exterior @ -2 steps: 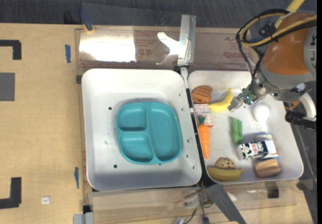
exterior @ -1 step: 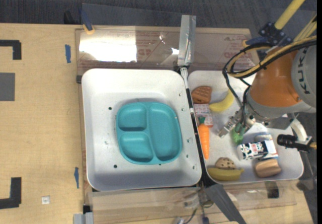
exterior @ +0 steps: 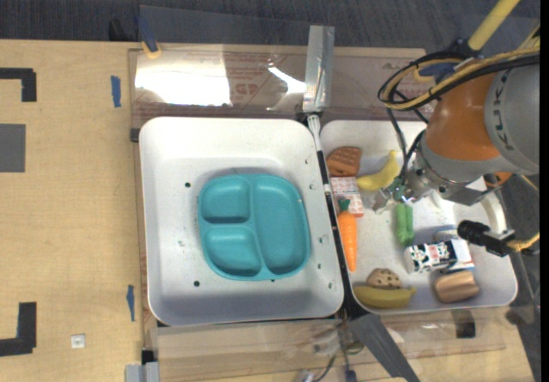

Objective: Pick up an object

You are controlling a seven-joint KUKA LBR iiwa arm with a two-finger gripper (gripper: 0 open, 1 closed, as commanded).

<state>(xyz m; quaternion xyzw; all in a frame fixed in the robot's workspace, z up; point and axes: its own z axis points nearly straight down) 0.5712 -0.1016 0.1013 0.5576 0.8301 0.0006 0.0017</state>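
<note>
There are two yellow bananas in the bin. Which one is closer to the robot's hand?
The upper banana, beside the gripper. The other banana lies at the bin's near edge, by the cookie.

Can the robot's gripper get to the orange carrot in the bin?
Probably yes. The carrot lies uncovered at the left edge of the right bin, and the gripper hangs just right of it. The divider wall beside it may make grasping awkward.

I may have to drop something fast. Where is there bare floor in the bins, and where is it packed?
The left bin has bare floor all around the teal tray, widest at its far side. The right bin is crowded: carrot, banana, green piece and carton, with the hand over them. A small bare patch lies between carrot and green piece.
</note>
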